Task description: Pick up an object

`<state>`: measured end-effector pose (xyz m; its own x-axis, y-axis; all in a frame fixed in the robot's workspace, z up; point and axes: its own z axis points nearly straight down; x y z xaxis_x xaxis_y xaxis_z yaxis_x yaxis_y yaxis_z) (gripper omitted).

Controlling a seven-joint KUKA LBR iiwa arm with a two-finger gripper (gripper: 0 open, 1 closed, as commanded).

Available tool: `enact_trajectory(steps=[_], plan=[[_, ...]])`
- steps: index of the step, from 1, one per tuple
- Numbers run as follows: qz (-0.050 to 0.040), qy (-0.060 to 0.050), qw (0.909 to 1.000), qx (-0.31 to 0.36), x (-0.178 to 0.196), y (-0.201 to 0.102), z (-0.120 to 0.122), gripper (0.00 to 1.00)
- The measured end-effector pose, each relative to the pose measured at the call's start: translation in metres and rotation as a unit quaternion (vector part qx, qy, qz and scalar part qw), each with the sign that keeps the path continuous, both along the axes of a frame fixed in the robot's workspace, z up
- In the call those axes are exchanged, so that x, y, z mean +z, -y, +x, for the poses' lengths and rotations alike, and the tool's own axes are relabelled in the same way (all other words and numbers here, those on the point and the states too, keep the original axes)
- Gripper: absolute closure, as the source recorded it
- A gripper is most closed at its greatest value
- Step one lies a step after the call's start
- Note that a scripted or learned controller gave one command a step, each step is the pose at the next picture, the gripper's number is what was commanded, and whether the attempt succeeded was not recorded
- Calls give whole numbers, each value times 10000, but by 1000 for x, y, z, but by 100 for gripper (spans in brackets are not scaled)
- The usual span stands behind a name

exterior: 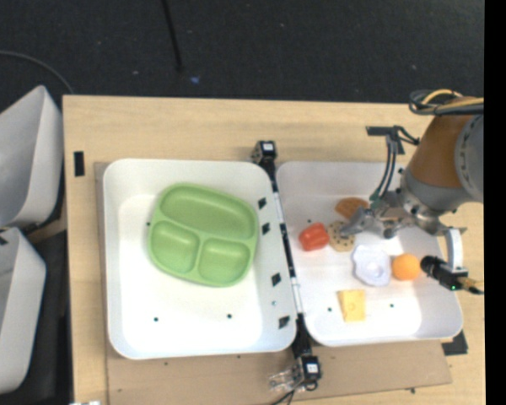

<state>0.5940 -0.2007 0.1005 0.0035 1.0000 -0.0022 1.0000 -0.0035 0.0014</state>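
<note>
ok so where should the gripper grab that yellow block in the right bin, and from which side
Take the yellow block across its two flat side faces, coming straight down from above. It lies flat on the floor of the right bin, apart from the white object and the orange ball, so there looks to be room for a finger on either side. Its low height may leave little to grip.

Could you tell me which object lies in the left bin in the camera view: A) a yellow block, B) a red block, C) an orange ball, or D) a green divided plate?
D: the green divided plate lies in the left bin, while the yellow block, orange ball and red block all lie in the right bin.
</note>
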Motion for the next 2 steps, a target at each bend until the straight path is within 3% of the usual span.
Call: enact_trajectory(steps=[1, 2], plan=[[-7, 40, 10000, -3, 16, 1, 2, 100], [-2, 21, 10000, 32, 60, 4, 6, 100]])
